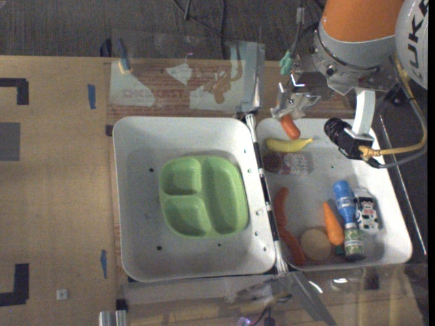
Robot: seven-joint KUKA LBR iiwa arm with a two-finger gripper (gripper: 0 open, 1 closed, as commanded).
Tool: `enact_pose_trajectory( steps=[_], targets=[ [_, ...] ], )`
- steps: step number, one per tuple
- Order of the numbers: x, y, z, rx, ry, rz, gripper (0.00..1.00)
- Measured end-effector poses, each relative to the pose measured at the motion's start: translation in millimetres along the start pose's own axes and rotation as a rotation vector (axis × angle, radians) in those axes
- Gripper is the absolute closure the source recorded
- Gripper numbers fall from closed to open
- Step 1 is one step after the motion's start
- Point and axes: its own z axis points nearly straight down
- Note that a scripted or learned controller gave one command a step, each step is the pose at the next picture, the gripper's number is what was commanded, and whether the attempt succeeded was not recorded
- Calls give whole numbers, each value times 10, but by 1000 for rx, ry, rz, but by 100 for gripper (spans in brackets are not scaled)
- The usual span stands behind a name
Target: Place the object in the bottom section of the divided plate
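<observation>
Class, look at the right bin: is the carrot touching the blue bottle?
Touching. In the camera view, the carrot lies right against the blue bottle, and their edges meet with no white bin floor between them.

1 fixed camera hangs above the bench, looking down at a slant (not straight overhead) from fairly near. Both white bins fit in frame: left bin at center, right bin toward 4 o'clock. The arm enters at 1 o'clock.
</observation>
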Motion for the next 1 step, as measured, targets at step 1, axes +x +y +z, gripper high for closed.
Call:
enact_pose_trajectory(
  steps=[1],
  targets=[
    [418, -385, 862, 4, 3, -36, 100]
  ],
)
